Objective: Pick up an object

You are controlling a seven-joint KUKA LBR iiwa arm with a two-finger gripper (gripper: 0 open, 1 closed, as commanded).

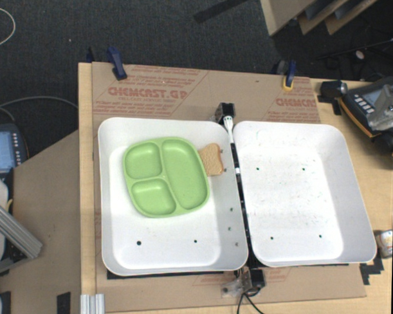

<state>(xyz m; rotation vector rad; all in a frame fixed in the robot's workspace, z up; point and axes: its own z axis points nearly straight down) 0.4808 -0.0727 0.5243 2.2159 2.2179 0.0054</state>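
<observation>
Gripper state cannot be told, tan cracker (212, 159) in left bin (119, 250), touching green plate's (167, 178) right rim

1. The green divided plate (166, 176) and the tan cracker (212, 159) touching its right rim take up the left bin's (116, 247) upper half.
2. The right bin's (350, 191) floor lies open.

Red lettering runs across the brown board (186, 88) under the bins: "CHEMCAST G.P" reads upright at upper left, with a finer line beneath it too small to read. The same print repeats, partly cut off, at upper right.
</observation>
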